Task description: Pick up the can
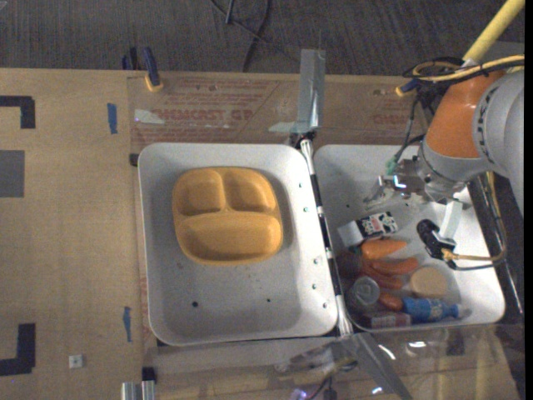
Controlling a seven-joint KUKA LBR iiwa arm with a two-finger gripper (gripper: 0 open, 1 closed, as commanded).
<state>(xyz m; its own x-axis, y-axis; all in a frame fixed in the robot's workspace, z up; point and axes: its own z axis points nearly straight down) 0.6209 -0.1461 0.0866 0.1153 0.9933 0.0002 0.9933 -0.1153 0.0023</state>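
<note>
Hovering claw [398, 183] above can [365, 291]

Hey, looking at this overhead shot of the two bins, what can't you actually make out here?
- Gripper: fingers blurred against the right bin, open or shut unclear.
- Can: small and dim, label unreadable.
- Items around the carrot: overlapping, edges merge.
- Arm: cut off by the right edge.

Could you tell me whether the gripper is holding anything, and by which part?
It cannot be told: the gripper sits over the right bin, its tip too blurred.
</note>
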